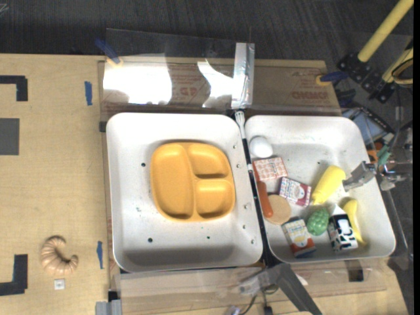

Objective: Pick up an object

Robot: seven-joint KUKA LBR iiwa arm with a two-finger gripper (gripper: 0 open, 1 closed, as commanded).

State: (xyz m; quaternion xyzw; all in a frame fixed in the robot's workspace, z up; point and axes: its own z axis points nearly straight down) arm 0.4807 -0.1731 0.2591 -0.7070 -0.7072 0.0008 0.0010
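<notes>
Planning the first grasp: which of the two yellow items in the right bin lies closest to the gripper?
The larger yellow piece, tilted near the bin's middle right, lies just left of the gripper. The smaller banana-like one sits lower, beside the black-and-white item.

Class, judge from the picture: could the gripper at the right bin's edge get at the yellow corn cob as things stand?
Probably yes. The gripper sits just right of the corn cob, which lies uncovered on top of the right bin, nothing between them.
</notes>
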